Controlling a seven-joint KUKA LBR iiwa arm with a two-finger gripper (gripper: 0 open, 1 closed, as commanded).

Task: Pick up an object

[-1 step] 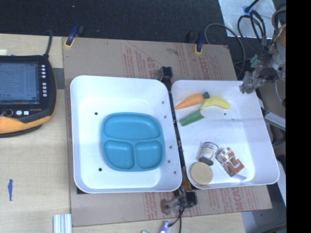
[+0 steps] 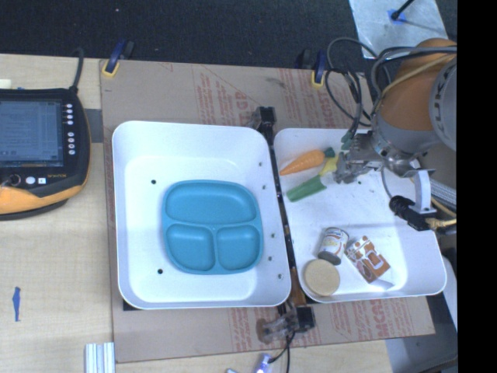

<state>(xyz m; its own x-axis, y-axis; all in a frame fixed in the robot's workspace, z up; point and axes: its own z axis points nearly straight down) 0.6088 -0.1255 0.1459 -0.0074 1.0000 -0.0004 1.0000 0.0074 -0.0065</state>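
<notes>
Beside the carrot (image 2: 302, 162), lying tip-left along the bin's width, jaws' opening cannot be told.

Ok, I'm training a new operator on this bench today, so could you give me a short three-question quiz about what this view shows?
1. True or false: the blue divided plate lies in the right bin.
2. Which item lies closest to the gripper? A) carrot B) round wooden disc C) small can
3. Fill in: the green stick-shaped item lies just below the ____.

Key: 1. False, it lies in the left bin. 2. A. 3. carrot.
</notes>
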